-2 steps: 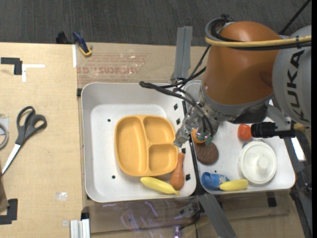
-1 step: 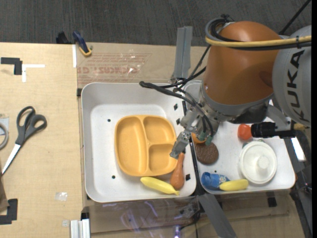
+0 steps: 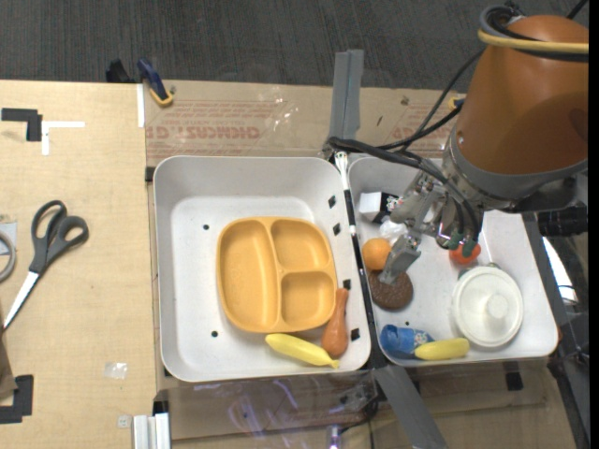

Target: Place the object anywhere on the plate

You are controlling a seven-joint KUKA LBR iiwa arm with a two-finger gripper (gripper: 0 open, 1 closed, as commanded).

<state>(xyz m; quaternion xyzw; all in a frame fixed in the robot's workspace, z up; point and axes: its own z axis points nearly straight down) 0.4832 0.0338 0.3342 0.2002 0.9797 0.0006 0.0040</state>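
A: Orange-banded and grey, the arm (image 3: 524, 92) is seen entering from the right above the right bin (image 3: 533, 344). What is shown below it?

B: The gripper (image 3: 404, 251) is shown low over the right bin's left part. Directly beneath its fingertips a brown round object (image 3: 391, 292) is found, and an orange ball (image 3: 376, 253) lies just beside the fingers on their left. Whether the fingers are parted or closed cannot be told from this view, and nothing is seen held between them.

A: Where is the plate placed relative to the gripper?

B: The yellow divided plate (image 3: 276, 274) is set in the left bin (image 3: 187, 251), to the gripper's left across the wall shared by the bins. Any carry is judged to run leftward over that wall.

A: How is the object oriented?

B: The brown object is taken as the likely target, being directly under the claw. It is round, so no long axis or pointing direction can be assigned; an approach from any side is judged equivalent.
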